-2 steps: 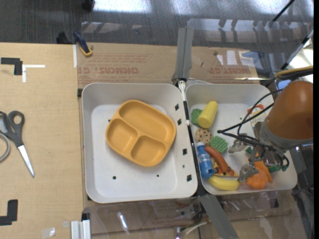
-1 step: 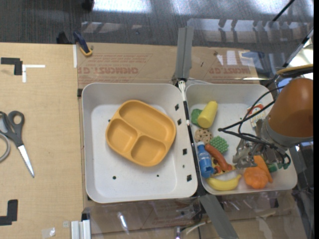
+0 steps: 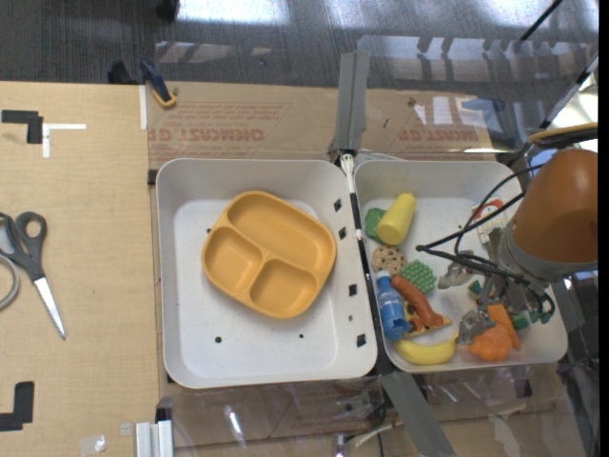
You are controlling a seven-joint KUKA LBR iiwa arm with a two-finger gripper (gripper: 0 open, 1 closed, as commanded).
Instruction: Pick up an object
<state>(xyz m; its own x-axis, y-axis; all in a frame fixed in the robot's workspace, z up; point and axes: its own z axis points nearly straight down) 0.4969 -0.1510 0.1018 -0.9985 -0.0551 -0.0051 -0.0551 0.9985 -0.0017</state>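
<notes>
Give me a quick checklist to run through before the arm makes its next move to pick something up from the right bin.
1. End effector is over the right bin, low at its right end: ok.
2. A toy sits right under it, the orange toy in the bin's near right corner: ok.
3. Something already held by the end effector: cannot tell, cables and the wrist hide it.
4. Room around the target: not ok, a green piece touches the orange toy.
5. Other toys stand apart from the tool: ok, the banana, blue bottle and yellow cylinder lie toward the bin's left side.
6. Yellow divided plate rests flat in the left bin: ok.
</notes>
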